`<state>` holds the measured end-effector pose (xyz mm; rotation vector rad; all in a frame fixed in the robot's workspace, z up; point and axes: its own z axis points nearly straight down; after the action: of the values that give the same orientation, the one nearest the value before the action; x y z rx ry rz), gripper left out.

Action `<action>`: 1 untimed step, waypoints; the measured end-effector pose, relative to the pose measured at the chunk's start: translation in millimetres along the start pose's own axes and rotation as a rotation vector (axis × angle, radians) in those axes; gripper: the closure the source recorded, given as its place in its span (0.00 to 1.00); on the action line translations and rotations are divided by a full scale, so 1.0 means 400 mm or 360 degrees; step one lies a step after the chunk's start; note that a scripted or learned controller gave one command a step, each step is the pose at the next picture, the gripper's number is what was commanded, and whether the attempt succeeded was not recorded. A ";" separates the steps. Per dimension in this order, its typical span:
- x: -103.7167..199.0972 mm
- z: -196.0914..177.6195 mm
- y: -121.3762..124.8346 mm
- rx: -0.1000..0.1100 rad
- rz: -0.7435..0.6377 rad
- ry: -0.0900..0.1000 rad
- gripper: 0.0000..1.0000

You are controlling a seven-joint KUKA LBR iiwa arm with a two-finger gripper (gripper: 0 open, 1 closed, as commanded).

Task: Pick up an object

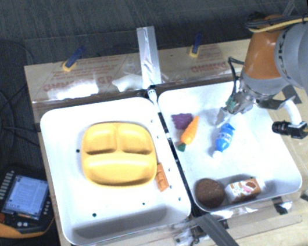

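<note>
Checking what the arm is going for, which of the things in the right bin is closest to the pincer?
The blue bottle, lying just below-left of the pincer. The toy carrot and purple piece lie further left; the brown ball and small jar sit at the near edge.

Glossy yellow plastic tray (pixel 118 153), smooth white plastic bins (pixel 269 175), shiny blue plastic bottle (pixel 222 138).

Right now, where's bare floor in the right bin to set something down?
Free: the right bin floor between the blue bottle and the right wall, plus the middle strip above the brown ball and jar. Crowded: by the divider, around the carrot and purple piece.
</note>
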<state>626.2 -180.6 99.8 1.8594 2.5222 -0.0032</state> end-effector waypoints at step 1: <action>-0.058 0.023 -0.005 -0.0012 -0.0429 0.0002 1.00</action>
<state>631.0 -203.2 90.7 1.5025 2.7464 0.0055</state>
